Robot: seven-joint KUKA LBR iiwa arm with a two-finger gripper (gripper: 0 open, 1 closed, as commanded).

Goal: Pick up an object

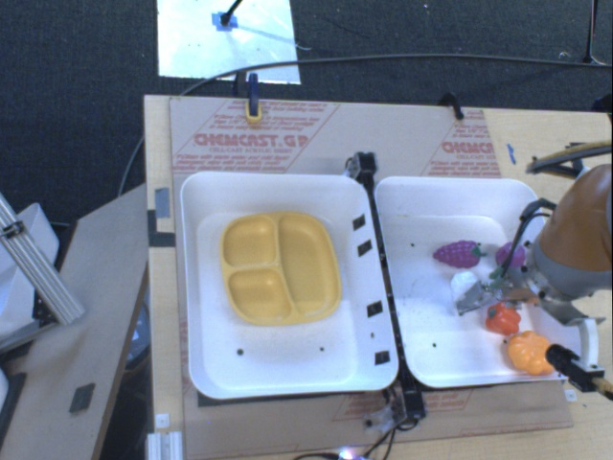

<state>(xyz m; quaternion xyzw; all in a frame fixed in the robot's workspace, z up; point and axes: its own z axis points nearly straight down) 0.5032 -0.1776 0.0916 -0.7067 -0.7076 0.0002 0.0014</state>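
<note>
In the right bin (431, 209) lie a purple grape-like toy (458, 253), a second purple piece (510, 254) partly behind the arm, a small white object (465, 282), a red-orange toy (502, 320) and an orange pepper-like toy (529, 351). My gripper (476, 301) reaches in from the right and hangs low over the bin floor, its metal fingers just below the white object and left of the red-orange toy. I cannot make out how the fingers stand.
The left bin (206, 209) holds a yellow three-part divided plate (280, 266). Black clips (372, 276) run along the seam between the bins. A cardboard sheet (287, 132) lies under both bins, with a blue-handled clamp (253, 94) at its far edge.
</note>
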